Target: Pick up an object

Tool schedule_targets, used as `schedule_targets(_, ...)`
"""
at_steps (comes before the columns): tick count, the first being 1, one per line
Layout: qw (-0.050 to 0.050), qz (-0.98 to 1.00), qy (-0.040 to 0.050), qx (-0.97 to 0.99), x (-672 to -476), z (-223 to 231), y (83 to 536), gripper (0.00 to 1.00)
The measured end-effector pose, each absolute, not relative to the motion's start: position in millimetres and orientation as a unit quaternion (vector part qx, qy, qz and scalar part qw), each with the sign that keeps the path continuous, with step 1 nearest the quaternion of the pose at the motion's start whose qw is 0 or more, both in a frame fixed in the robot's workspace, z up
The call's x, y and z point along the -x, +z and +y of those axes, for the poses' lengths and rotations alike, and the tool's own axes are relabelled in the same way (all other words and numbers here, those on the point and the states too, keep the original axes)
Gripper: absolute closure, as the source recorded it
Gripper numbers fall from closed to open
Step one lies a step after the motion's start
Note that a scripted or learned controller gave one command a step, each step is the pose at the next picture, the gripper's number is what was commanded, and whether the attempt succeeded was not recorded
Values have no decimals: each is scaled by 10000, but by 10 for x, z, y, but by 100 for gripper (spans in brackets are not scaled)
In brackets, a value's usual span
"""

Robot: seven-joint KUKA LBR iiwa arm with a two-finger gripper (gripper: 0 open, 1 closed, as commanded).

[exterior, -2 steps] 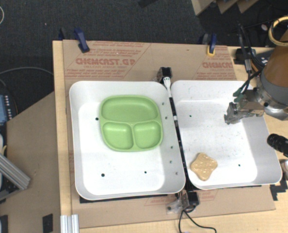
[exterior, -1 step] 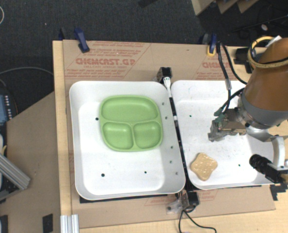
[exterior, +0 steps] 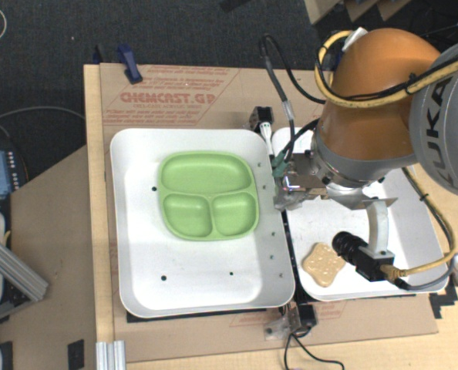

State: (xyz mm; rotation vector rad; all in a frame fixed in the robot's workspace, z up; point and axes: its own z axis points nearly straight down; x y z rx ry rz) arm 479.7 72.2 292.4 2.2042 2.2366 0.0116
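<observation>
The grey arm (exterior: 437, 129) with its orange band reaches in from the right and hangs low over the right bin (exterior: 415, 206), its bulk covering most of that bin's far half. The gripper (exterior: 297, 183) sits beneath the wrist at the right bin's left wall, just beside the seam where the two bins meet. From this slant the wrist hides its tips, so I cannot tell whether it is open or closed, and nothing can be seen held in it. A tan, waffle-textured piece (exterior: 323, 263) with a lobed outline lies flat on the floor of the right bin near its front left corner, nearer the camera than the gripper and apart from it. In the left bin (exterior: 198, 276) a green divided plate (exterior: 209, 195) lies flat in the far half, with one wide compartment behind and two smaller ones in front; its right rim is near the gripper, with the bin wall between them. Both bins rest on a brown cardboard-covered surface (exterior: 167, 99) printed with red lettering, and a blue clip (exterior: 129, 63) sits at its far left corner.
</observation>
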Motion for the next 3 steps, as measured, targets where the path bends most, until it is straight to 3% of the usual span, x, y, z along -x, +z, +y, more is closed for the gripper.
schedule_targets(1,56,7082,88,-7060,-4806,766,4709,100)
schedule_targets(2,-23,7053,-38,-7089,-4786,459,3837,100)
schedule_targets(3,18,7088,30,-7054,-4797,814,4359,100)
